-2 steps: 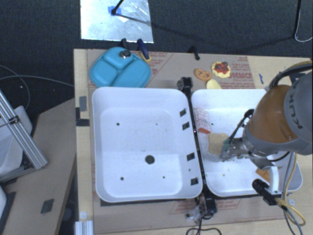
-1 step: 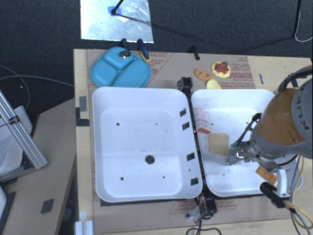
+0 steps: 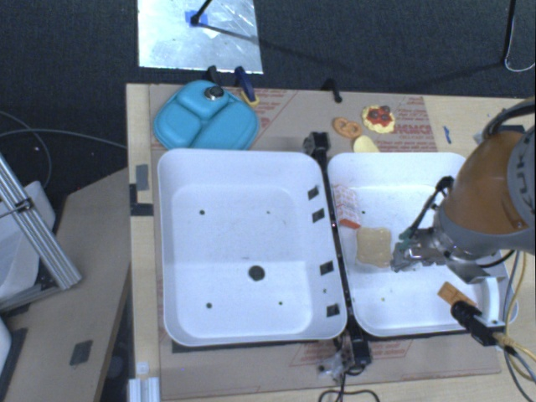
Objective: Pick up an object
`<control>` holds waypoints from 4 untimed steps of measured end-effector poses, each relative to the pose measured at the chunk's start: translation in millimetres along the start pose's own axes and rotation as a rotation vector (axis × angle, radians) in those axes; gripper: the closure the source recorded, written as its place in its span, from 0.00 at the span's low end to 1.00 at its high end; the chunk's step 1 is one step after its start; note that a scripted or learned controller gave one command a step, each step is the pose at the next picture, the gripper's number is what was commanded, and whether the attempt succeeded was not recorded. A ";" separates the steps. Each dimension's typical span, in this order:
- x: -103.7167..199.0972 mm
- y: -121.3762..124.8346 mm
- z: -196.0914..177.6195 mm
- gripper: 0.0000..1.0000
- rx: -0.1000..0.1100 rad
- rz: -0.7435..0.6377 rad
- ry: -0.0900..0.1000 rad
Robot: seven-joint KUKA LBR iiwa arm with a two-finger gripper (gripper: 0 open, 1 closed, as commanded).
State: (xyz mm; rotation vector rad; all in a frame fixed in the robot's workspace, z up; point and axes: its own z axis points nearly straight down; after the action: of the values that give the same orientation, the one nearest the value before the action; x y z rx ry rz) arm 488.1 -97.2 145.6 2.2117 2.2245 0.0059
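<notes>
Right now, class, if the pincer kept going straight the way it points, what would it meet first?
The pincer points left across the right bin. It would likely meet the pale sponge-like block right beside it first, though from above I cannot judge whether they are level.

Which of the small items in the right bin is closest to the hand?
The pale beige block, lying just left of the hand. The small orange-red piece sits farther off, near the bin's left wall.

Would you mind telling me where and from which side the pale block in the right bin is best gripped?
I'd grip the pale block across its two long sides, coming straight down from above. It seems to lie flat on the right bin floor, apart from the walls, with the gripper just right of it.
</notes>
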 end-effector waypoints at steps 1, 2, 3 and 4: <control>102.9 1.0 -40.8 1.00 -0.001 -0.010 0.006; 164.0 13.2 -171.7 1.00 -0.011 -0.006 0.006; 136.9 1.8 -270.7 1.00 -0.009 0.003 0.002; 173.3 1.1 -232.5 1.00 0.006 -0.002 0.002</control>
State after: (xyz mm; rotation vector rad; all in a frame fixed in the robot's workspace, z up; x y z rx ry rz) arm 486.8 76.3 378.0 2.2138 2.2300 0.0013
